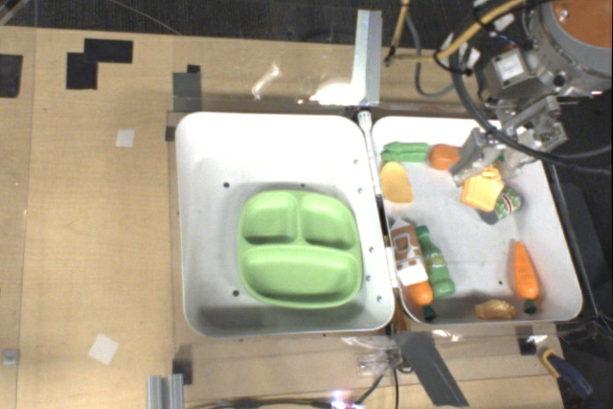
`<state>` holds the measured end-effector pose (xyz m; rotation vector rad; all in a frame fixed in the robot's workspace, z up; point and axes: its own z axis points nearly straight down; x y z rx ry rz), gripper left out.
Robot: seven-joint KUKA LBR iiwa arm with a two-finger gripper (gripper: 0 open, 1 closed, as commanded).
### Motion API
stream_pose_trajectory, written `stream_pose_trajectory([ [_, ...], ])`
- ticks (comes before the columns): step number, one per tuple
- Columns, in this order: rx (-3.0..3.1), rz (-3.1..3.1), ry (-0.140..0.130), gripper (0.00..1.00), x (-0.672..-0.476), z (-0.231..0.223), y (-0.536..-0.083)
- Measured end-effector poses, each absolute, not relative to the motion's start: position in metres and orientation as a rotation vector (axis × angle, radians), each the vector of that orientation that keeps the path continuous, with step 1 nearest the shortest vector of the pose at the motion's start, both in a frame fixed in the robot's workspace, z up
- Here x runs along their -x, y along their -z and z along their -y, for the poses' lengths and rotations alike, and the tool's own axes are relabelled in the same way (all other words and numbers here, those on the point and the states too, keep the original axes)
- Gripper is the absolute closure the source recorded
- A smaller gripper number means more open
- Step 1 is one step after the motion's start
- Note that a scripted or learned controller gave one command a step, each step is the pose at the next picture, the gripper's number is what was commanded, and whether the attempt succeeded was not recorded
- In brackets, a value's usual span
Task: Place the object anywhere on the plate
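Gripper (488, 170) is seen low in the right bin (565, 297), fingers clamped on a yellow object (482, 191). Green plate (299, 247) is seated in the left bin (206, 206). No label text can be read.

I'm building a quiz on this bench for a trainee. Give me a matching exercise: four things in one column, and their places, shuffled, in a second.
Things:
1. green plate
2. carrot
3. gripper
4. green bottle

Places:
A. over the right bin's far side, above a yellow piece
B. in the left bin
C. near the right bin's right wall
D. in the right bin, beside the divider

Pairs: 1-B, 2-C, 3-A, 4-D
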<state>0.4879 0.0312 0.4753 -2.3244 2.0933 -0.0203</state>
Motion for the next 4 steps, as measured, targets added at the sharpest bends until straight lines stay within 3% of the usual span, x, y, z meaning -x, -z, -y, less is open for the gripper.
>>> stream_pose_trajectory([
  [1,2.321,-2.092,0.015,1.0,-0.49,-0.032,-0.484],
  [2,2.965,-1.022,0.003,1.0,-0.491,-0.069,-0.369],
  [3,3.061,-0.696,0.004,1.0,-0.502,-0.015,-0.344],
  [4,3.05,-0.738,0.0,1.0,-0.502,-0.004,-0.287],
])
